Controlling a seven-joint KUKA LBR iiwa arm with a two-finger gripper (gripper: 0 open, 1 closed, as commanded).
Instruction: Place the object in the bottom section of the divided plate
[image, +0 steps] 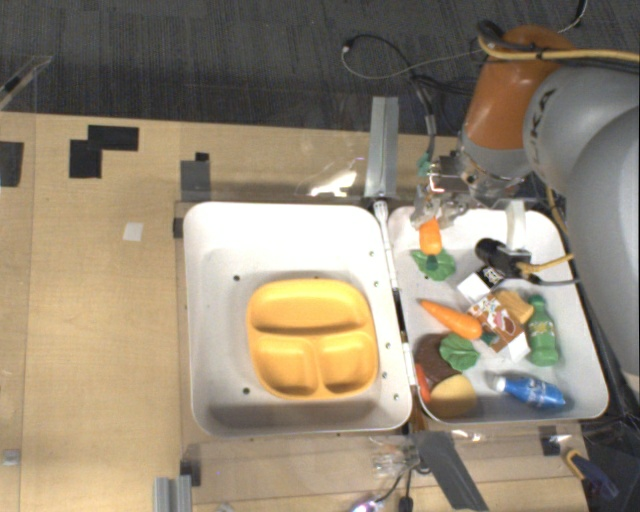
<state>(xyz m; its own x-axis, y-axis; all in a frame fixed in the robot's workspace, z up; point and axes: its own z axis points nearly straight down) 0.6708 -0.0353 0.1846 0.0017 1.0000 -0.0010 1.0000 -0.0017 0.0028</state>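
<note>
You have one divided plate (300, 302) and two carrots: a small carrot (430, 238) under the gripper (433, 212), a long carrot (452, 319) nearby. You cannot tell whether the gripper is apart or clamped.

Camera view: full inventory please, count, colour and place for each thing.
left bin: 1, white, left half of the bench
right bin: 1, white, beside it
divided plate: 1, yellow, middle of left bin
small carrot: 1, orange with green top, far left of right bin, just under the gripper
large carrot: 1, orange with green top, left-centre of right bin
packet: 1, brown and white, centre of right bin
green bottle: 1, green, right side of right bin
blue bottle: 1, blue, near right of right bin
brown lump: 1, dark brown, near left of right bin
round piece: 1, yellow-tan, near-left corner of right bin
arm: 1, grey with orange band, from the right
gripper: 1, over far left of right bin
</note>
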